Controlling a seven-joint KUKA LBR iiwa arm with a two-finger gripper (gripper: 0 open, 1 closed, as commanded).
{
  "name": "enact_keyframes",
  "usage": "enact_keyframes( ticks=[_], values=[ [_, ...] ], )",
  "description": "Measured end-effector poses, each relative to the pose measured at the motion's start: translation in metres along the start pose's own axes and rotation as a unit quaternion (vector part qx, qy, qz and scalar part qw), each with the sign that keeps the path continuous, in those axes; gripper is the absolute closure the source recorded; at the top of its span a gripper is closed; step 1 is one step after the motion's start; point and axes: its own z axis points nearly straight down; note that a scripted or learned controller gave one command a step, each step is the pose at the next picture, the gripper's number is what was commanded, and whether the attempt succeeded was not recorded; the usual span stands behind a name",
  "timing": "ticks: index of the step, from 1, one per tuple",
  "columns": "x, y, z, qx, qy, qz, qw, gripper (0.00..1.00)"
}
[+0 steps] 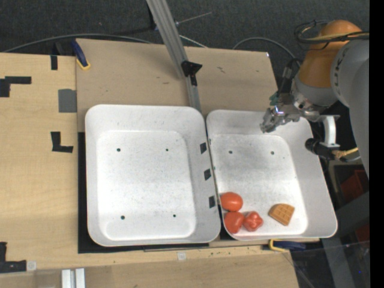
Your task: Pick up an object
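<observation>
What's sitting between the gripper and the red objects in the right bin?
Nothing: in the camera view, bare white bin floor lies between the gripper and the red objects.

A robotics lab: plywood bench (144, 65), 2 white bins (144, 116), taped markers (59, 141), loose cables (252, 41).

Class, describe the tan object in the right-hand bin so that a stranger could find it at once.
Start at the right bin of the two white bins and go to its near edge. Three red pieces cluster at that edge's left corner; the tan waffle-like piece lies just right of them, apart. It alone is tan, flat and grid-patterned.
</observation>
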Motion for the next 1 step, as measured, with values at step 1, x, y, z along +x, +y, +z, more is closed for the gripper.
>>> enact_keyframes(
  ticks=[1],
  values=[
    [-0.0039,0.0034,-0.0629,-0.001,0.000,0.000,1.0000,1.00]
  ],
)
